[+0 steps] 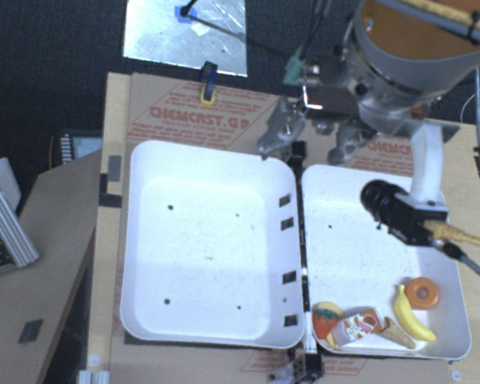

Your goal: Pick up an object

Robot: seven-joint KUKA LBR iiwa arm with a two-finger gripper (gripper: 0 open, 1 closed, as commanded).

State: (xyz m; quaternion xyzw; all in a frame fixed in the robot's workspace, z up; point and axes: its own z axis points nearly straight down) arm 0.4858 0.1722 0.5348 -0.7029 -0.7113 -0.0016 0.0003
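Dark floor surrounds the desk [109,216] with its two bins. Jaws hang apart and bare over the bins' far edge, well away from the banana [411,314], donut [422,291] and packet [357,325] in the right bin's [336,248] near corner. Nothing is picked yet; reach, grasp and lift all remain.

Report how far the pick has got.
Done: nothing visibly picked yet. The banana, the orange ring and the other small items all lie in the right bin, at its near edge. In hand: the gripper hangs open above the bins' far edge, nothing between its fingers. Left: reach an item, grasp and lift it.
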